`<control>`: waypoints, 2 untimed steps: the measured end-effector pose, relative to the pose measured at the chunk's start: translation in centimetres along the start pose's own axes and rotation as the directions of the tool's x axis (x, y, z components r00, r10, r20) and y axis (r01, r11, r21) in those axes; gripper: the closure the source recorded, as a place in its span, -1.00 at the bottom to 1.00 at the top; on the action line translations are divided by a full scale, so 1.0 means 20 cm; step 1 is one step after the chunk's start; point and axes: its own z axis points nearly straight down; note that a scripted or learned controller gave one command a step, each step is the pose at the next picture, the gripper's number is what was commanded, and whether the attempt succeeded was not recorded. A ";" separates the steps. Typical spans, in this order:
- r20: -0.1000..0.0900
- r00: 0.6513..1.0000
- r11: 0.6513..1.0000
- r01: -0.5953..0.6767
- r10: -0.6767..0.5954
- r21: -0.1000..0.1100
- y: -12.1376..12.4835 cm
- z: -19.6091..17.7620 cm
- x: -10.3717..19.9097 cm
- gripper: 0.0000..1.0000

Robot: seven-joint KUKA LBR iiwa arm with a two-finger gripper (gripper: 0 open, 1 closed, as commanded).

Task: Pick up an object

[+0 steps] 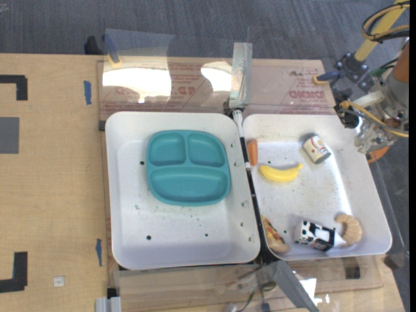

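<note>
Crosswise, banana (281,172), tips upturned

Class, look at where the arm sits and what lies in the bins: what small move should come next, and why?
Probably swing the gripper left over the right bin, toward the small can. The gripper sits outside the bin's right rim, and the can looks nearest.

left bin (123,174): teal plate (188,166) | right bin (364,194): banana (281,172), croissant (349,228)
</note>
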 end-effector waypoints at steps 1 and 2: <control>0.002 0.999 0.999 0.034 -0.034 0.003 -0.02 0.06 -0.10 1.00; -0.003 0.999 0.999 0.048 -0.048 -0.001 0.01 0.00 0.06 1.00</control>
